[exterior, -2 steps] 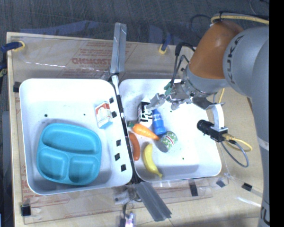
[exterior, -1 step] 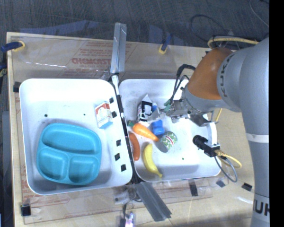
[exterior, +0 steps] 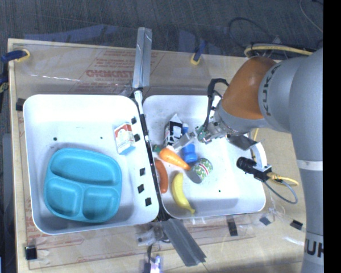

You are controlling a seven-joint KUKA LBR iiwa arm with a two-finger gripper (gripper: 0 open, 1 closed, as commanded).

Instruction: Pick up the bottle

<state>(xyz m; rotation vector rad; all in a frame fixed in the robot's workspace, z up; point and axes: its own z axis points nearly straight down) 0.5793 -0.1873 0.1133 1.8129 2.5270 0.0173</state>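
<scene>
The right bin [exterior: 247, 195] holds a small heap of items. In it lies a blue-capped bottle [exterior: 188, 153], small and partly hidden between an orange carrot [exterior: 173, 157] and a round can with a green and red label [exterior: 202, 168]. My gripper [exterior: 203, 133] hangs low over the bin's middle, just up and right of the bottle, close to it. The grey arm with its orange band [exterior: 247, 92] comes in from the right and hides the wrist. I see nothing clearly held.
A yellow banana [exterior: 181, 192] and a red-brown sausage-shaped thing [exterior: 161, 175] lie at the right bin's left side. A black and white item [exterior: 174, 131] sits behind the carrot. The left bin [exterior: 40, 118] holds a blue divided tray [exterior: 82, 182] and a small red and white box [exterior: 123, 137].
</scene>
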